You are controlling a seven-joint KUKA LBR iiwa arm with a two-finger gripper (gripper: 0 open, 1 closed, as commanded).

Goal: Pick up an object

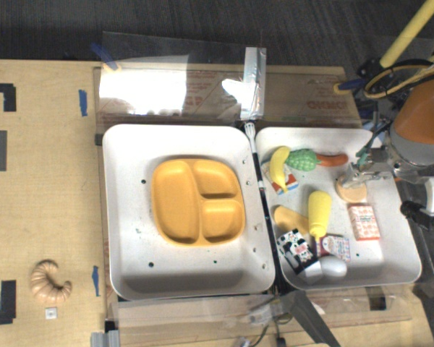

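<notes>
Tan tabletop (36,194) is being occupied by two shallow white bins set side by side, their inner rims touching along the middle. Most of the left bin (123,259) is being taken up by a yellow divided tray (199,199), with bare white floor being left all around it up to the rims. A croissant-shaped toy (50,280) is being left on the tabletop well apart from the bins, at the near left.

The right bin (398,259) is being crowded on its left half: a banana (278,165) and a green leafy toy (301,160) are being pressed close at the far edge, a yellow cylinder (319,212) is lying in the middle, and a black-and-white spotted toy (294,246) and a grey rounded piece (331,267) are being kept against the near rim. A patterned card (364,221) is lying toward the right, with open floor around it.

The end effector (363,166) is being held low over a tan disc (351,190) near the bin's far right; whether it is wide or narrow cannot be told, and nothing is being seen gripped.
</notes>
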